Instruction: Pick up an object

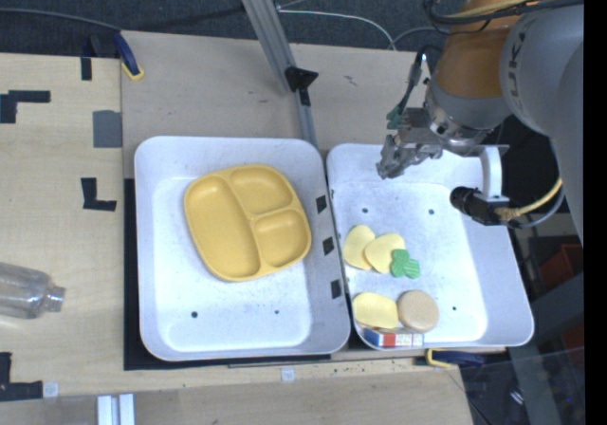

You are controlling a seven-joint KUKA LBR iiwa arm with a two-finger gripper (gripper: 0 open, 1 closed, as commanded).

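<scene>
Approach step: gripper (394,164) hovers over right bin's (493,252) far-left corner, can't tell finger state; you'll need to move nearer toward the chips (377,250).

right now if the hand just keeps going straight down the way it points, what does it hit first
Most likely the bare white floor of the right bin, near its far end. The hand points down there, and the yellow pieces and green piece lie well nearer the camera. Depth is hard to judge from this single view.
</scene>
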